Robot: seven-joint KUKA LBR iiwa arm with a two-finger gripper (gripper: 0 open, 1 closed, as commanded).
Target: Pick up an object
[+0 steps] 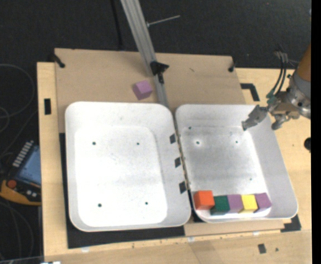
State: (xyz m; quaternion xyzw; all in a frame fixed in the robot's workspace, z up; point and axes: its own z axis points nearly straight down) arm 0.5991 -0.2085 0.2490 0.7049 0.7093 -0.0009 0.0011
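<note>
six blocks point(205, 198) (two bins point(121, 110))

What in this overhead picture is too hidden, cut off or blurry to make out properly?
- The arm: cut off by the camera view's right edge.
- The end effector: small and blurred, above the right bin's upper right rim.
- The row of blocks against the right bin's near wall: pressed together, so their touching sides are hidden.
- The handheld screen at left: dim, its display unreadable.
</note>
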